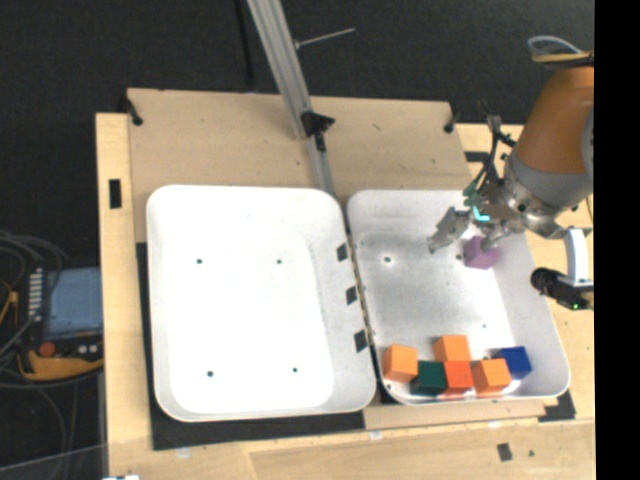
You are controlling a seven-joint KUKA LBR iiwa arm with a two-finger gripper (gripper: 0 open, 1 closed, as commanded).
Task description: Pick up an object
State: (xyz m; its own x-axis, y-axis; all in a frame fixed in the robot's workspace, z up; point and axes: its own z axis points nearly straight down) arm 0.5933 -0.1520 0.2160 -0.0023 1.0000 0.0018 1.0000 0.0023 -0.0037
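We see the arm (555,133) at the frame's right, its gripper (468,226) over the right bin (420,298), just beside a purple piece (482,255). Orange, green and blue blocks (455,365) cluster along that bin's lower edge.

Two bins (250,200) (seven blocks (401,361))

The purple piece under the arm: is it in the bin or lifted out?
Cannot tell for sure. The purple piece shows over the right bin beside the tool, whose parts overlap it.
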